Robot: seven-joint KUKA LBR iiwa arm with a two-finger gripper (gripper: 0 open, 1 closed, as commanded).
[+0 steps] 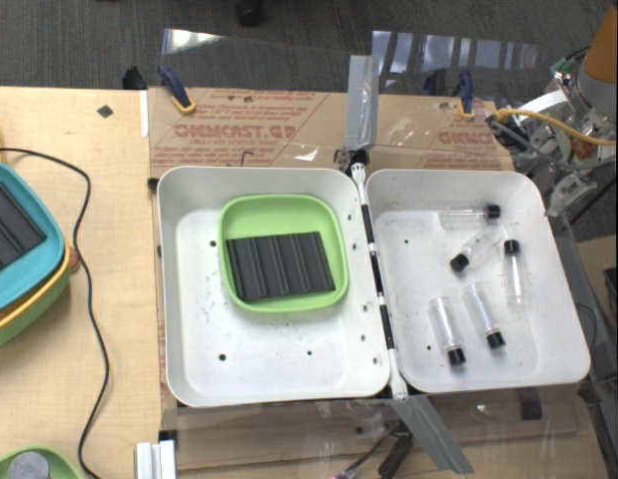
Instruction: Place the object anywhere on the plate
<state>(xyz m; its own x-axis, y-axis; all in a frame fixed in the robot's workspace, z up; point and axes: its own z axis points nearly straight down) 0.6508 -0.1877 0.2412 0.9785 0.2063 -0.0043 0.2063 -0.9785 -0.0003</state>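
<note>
A green square plate (281,209) lies in the left white bin (189,297), toward its back. A dark ridged rectangular pad (284,265) lies flat on the plate. In the right white bin (548,367), several clear vials with black caps lie scattered: one near the back (468,214), one tilted at the centre (474,250), one by the right wall (513,275), and two at the front (445,325) (482,309). Part of the arm (594,68), with its cables, is at the top right edge, beyond the right bin's back corner.
A cardboard sheet (239,128) and clear plastic panels stand behind the bins. A stack of teal and green dishes (24,257) sits on the wooden bench at the far left, with a black cable (89,267) running beside it.
</note>
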